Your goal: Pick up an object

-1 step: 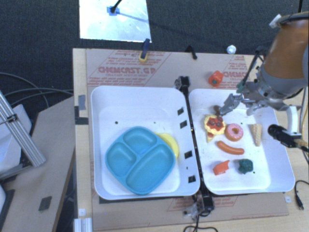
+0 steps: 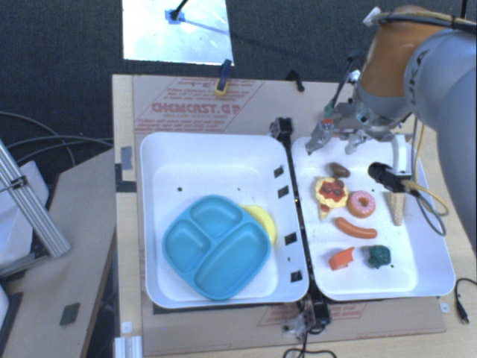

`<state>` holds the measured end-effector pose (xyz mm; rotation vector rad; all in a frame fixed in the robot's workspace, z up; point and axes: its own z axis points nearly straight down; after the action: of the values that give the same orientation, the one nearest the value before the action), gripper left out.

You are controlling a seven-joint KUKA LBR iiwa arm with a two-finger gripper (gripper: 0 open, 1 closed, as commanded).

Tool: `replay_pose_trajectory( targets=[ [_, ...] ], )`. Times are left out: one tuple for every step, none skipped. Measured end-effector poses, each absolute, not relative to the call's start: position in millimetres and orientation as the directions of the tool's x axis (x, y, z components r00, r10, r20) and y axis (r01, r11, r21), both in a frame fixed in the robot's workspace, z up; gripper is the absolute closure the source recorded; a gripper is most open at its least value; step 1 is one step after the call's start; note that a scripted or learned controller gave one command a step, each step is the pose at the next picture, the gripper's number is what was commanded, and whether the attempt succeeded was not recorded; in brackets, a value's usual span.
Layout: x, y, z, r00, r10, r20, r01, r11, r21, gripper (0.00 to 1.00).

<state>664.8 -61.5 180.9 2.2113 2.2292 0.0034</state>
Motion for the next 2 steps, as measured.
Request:
replay_pose_trajectory(
  targets=[
    [667.3,-104.5,95.9,0.001,1.000,-0.001,1.000,-0.001,-0.003,0.00],
    [670.5,-102.5,113.2,-0.003,1.000,-0.001,1.000,0.003,0.008,1.00]
  ],
)
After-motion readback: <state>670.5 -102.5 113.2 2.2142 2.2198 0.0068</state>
